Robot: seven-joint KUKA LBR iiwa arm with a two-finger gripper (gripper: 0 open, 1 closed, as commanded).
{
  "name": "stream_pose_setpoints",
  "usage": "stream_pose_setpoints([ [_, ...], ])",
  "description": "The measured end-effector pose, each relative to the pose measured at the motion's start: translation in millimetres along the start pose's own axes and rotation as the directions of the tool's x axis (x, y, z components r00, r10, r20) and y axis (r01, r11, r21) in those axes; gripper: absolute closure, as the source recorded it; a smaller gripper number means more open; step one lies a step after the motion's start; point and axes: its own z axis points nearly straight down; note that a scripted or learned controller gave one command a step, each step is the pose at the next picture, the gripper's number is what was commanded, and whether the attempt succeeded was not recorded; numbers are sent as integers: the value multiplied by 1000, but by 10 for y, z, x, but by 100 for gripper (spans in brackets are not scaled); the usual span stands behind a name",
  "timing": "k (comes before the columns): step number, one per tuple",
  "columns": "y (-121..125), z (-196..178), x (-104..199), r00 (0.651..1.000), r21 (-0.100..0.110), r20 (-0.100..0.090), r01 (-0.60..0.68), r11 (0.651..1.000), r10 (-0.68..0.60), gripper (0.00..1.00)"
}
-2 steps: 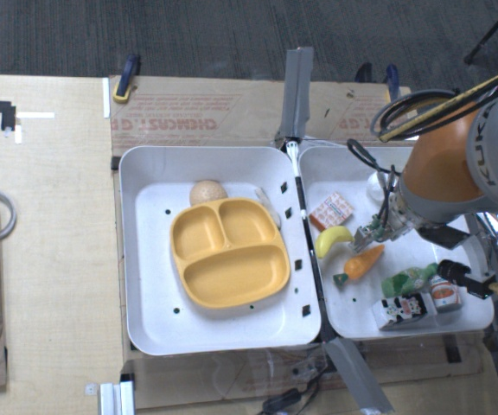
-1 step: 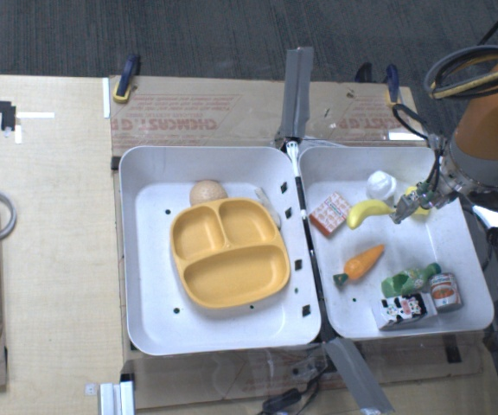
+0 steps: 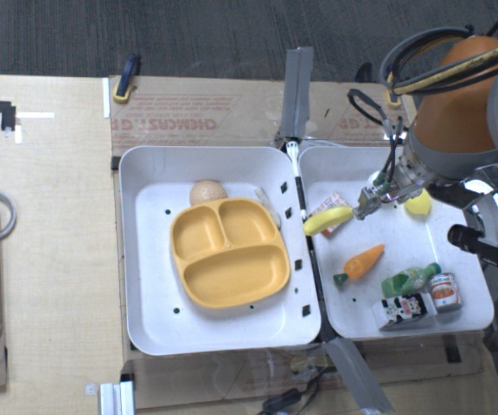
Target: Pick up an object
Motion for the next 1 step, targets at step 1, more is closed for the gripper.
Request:
stream_pose_setpoints([
  [1,-1,0,-1,1000,0,0,0,1000,0,0],
])
